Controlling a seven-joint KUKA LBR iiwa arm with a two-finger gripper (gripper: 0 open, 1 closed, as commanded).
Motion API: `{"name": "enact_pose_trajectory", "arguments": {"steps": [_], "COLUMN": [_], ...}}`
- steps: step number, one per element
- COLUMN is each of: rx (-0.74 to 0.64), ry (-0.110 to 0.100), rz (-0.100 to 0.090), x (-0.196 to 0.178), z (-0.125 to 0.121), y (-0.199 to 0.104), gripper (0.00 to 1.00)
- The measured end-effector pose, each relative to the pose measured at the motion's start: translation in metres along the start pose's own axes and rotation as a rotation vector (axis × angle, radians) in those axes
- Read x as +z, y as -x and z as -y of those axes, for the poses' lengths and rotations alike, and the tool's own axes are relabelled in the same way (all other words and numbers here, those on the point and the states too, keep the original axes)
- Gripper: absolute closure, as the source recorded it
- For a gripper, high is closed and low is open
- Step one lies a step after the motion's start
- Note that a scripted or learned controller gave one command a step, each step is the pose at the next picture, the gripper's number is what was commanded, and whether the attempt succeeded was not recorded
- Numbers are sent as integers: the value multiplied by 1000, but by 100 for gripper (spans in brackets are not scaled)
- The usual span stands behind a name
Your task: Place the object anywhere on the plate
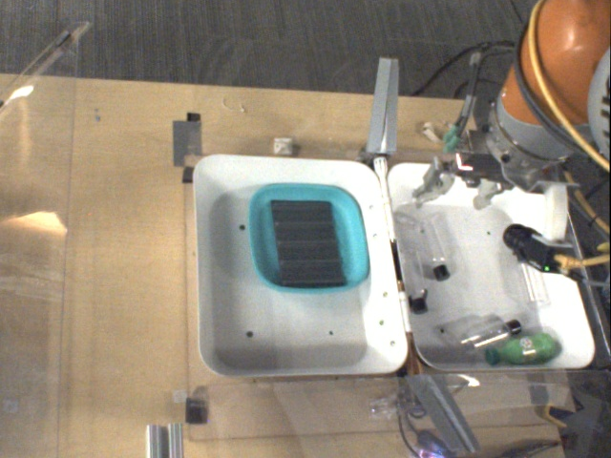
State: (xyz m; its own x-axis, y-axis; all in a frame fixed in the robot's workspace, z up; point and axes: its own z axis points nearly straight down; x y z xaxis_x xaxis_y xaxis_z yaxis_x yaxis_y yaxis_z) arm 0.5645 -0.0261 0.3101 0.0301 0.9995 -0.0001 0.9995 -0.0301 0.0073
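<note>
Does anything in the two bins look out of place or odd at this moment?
Nothing looks spilled or broken. The teal plate sits flat in the left bin, with a dark ridged insert on it. In the right bin, a green object and small clear pieces lie scattered loosely.

One fixed camera above the bench (105, 256), looking down at a slant, far enough to take in both white bins, left bin (224, 332) near centre, right bin (573, 337) toward the right edge, arm (563, 55) entering at upper right, grey floor along the top.
</note>
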Motion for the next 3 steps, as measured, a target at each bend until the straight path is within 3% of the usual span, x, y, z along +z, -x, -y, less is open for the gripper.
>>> {"name": "enact_pose_trajectory", "arguments": {"steps": [1,2,3], "rx": [109,214,293], "ry": [-3,-2,-4], "rz": [0,0,-1], "x": [43,20,36], "z": [26,43,59], "y": [-41,-17,-48], "gripper": [0,0,0]}}
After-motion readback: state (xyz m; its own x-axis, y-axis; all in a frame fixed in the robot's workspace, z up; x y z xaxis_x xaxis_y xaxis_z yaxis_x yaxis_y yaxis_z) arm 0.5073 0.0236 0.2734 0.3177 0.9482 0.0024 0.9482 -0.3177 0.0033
